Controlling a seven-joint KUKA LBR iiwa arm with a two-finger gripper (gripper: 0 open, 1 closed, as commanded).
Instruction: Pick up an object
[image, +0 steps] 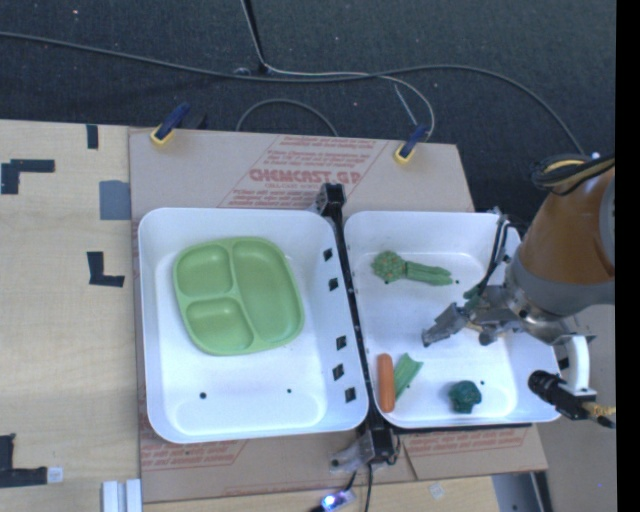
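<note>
Carrot, dark broccoli lying in right bin; end effector above, nothing held, finger state not clear.

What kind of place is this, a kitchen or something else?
Probably a robot lab bench, not a kitchen: two white bins on clamped cardboard, toy food such as a carrot, and loose cables behind.

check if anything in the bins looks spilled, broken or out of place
Nothing stands out. The green divided plate lies flat in the left bin. The broccoli, carrot and dark green piece lie apart in the right bin, with the gripper above.
</note>
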